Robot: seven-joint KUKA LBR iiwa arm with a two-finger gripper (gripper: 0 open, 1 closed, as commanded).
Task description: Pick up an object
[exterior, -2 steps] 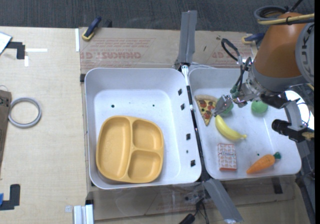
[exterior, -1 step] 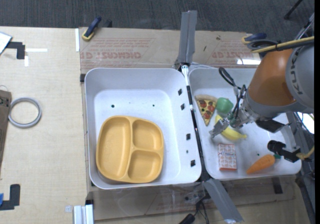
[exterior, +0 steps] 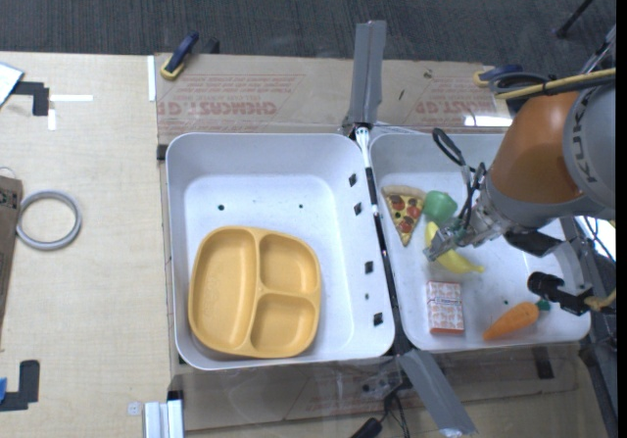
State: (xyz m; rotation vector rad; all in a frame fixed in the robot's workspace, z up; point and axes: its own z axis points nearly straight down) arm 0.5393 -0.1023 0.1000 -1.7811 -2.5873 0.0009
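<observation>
My gripper (exterior: pixel 446 238) reaches down into the right bin (exterior: pixel 549 328), its fingers right at a yellow banana-like toy (exterior: pixel 458 261). A green round toy (exterior: pixel 440 203) lies just above them, with a pizza slice (exterior: pixel 403 210) to its left. A red and white box (exterior: pixel 445 307) sits lower in the bin, and an orange carrot (exterior: pixel 511 320) lies at the lower right. The fingers crowd the yellow toy, so a grasp is unclear.
The left bin (exterior: pixel 196 171) bears a yellow divided plate (exterior: pixel 257 291). A grey tape roll (exterior: pixel 44 219) lies on the bench at far left. A blue clamp (exterior: pixel 179 54) sits on the cardboard behind the bins. The arm's orange band (exterior: pixel 534 147) overhangs the right bin.
</observation>
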